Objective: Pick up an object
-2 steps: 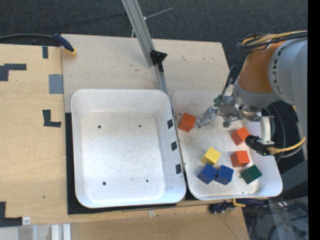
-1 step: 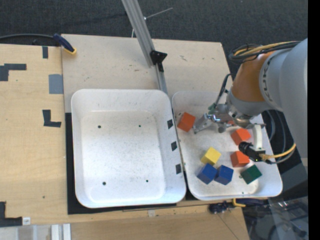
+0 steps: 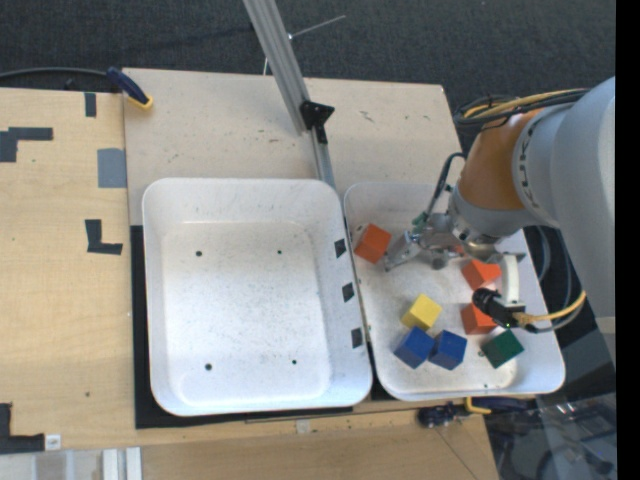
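The right bin (image 3: pixel 545 360) holds several small cubes. An orange cube (image 3: pixel 372 242) lies near its left wall. A yellow cube (image 3: pixel 423 312) sits mid-bin, with two blue cubes (image 3: pixel 412 348) (image 3: pixel 449 349) side by side in front of it. A green cube (image 3: pixel 502 348) and two more orange cubes (image 3: pixel 481 272) (image 3: pixel 477 317) lie toward the right wall. My gripper (image 3: pixel 403 247) hangs low in this bin, just right of the left orange cube. It is open, with nothing between its fingers.
The left bin (image 3: pixel 240 298) stands beside the right one, sharing a raised middle wall (image 3: pixel 348 268). A slanted metal pole (image 3: pixel 285 58) crosses the back of the bench. Cables (image 3: pixel 520 313) trail along the right bin's right side.
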Controlling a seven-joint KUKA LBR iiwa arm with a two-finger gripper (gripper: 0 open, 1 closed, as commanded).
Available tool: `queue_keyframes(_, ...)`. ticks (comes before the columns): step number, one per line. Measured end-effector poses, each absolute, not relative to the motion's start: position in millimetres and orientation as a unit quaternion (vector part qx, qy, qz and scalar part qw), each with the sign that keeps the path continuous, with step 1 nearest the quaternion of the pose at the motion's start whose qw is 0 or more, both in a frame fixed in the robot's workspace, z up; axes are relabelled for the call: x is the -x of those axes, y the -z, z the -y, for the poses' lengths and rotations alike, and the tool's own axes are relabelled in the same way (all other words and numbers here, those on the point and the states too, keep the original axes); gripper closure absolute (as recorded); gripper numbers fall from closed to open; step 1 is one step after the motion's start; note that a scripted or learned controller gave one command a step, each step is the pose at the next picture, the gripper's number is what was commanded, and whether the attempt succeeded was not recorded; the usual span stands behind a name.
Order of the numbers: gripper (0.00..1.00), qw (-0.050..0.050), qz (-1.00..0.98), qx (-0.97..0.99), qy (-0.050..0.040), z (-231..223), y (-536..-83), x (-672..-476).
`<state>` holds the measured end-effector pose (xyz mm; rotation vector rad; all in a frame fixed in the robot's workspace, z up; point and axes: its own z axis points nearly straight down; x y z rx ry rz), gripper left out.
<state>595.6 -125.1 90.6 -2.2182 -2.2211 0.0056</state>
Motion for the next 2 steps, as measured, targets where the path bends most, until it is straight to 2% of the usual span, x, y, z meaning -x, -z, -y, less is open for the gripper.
queue_keyframes(1, 1.0, 0.001, 0.708, 0.706, -0.0011, 124.0, -101.2, -596.0)
queue_keyframes(2, 1.0, -0.002, 0.708, 0.706, 0.0015, 120.0, -163.8, -595.5)
